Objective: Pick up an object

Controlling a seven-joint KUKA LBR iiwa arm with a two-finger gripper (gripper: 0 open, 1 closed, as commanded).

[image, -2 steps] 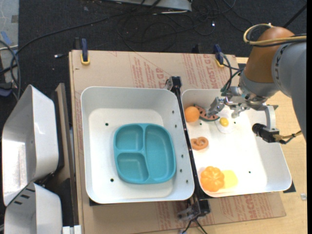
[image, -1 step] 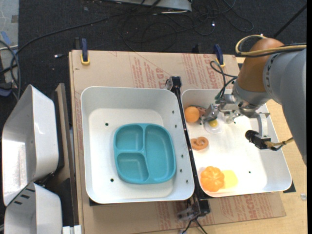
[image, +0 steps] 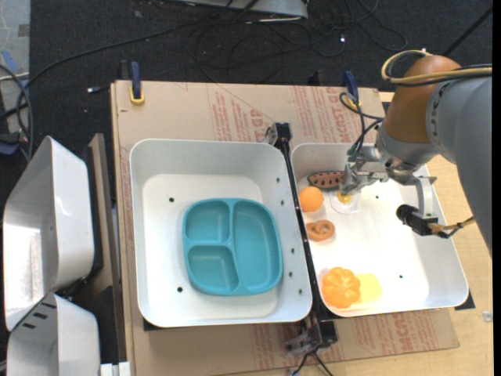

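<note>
From the camera view, two white bins are seen side by side. A teal tray (image: 232, 246) lies in the left bin (image: 156, 163). In the right bin (image: 438, 276), the gripper (image: 345, 188) is lowered near the far left corner, over a small pale object (image: 344, 202); whether anything is grasped cannot be told. An orange ball (image: 311, 200), a brown ring (image: 320, 230), a brown piece (image: 325, 180) and a mandarin (image: 340, 287) are nearby.

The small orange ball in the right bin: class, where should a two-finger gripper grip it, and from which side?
Grip the orange ball across its widest middle, coming straight down. It is round, so any pair of opposite sides would probably serve. The bin wall is close on its left and the brown piece just behind, so a sideways approach looks cramped.
</note>
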